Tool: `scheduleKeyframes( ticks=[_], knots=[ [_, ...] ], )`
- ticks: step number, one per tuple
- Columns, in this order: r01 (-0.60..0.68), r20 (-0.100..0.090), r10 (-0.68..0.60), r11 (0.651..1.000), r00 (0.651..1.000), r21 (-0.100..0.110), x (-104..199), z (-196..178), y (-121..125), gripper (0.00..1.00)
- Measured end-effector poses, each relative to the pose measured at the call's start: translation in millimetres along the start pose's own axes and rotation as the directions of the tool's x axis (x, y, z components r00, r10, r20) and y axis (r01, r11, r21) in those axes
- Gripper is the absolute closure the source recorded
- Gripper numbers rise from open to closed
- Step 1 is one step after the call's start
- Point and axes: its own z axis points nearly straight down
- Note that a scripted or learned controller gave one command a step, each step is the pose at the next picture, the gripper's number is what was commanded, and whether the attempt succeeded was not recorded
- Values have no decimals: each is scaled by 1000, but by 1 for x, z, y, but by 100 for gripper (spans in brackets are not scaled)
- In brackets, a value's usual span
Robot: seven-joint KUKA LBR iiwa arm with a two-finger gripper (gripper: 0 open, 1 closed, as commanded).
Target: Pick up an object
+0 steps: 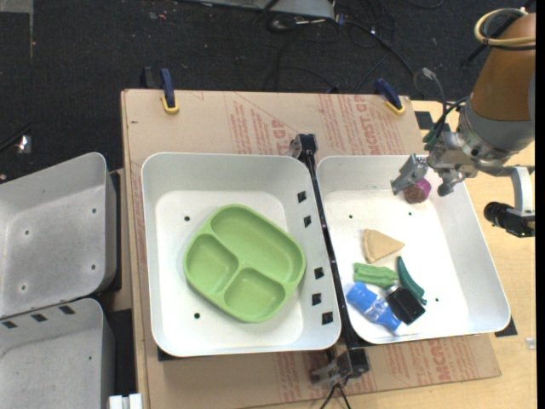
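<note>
My gripper (423, 183) hangs over the far part of the right bin (477, 254), near its back wall. A small maroon round object (417, 192) sits between its fingers, and the gripper is shut on it. Nearer the camera in the same bin lie a tan wedge (381, 244), a light green piece (375, 273), a dark green curved piece (410, 278), a blue object (371, 304) and a black block (406, 306).
The left bin (162, 228) holds a green divided plate (244, 262). A black divider (322, 254) runs between the bins. The arm's grey and orange body (504, 83) rises at the right edge. White lids (51, 228) lie left of the bench.
</note>
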Motion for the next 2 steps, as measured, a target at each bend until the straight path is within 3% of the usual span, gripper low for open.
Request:
scheduleKeyframes(
  ticks=[1, 2],
  knots=[
    [2, 2, -2, 1000, 1000, -12, 0, -7, 2, 0],
    [2, 0, -2, 1000, 1000, -5, 6, 56, 3, 0]
  ],
)
